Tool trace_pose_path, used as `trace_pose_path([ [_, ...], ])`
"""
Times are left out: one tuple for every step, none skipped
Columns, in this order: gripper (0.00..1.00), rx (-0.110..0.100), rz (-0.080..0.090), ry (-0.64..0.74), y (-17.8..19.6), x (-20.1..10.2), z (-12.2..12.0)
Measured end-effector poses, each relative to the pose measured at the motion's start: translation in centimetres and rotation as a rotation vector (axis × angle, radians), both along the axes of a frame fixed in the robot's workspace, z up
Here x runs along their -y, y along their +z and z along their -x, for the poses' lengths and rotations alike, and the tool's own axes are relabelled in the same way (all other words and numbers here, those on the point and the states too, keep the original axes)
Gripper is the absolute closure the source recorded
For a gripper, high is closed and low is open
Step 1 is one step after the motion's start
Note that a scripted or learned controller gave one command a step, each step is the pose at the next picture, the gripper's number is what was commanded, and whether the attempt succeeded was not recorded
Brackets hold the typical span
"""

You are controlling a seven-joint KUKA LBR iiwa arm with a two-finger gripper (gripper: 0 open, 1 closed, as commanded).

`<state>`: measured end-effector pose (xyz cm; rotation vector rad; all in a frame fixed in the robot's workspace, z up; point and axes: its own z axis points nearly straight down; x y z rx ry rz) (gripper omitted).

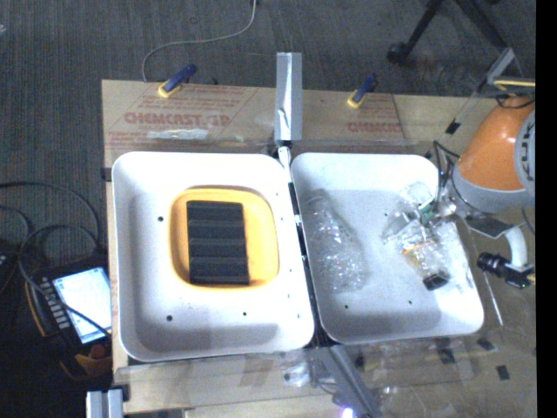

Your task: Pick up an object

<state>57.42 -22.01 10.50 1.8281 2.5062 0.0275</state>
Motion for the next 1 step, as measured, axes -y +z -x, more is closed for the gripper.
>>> trace_pose_path([
  [0.0,-0.005,0.011,0.064,-0.03,-0.22,-0.17],
])
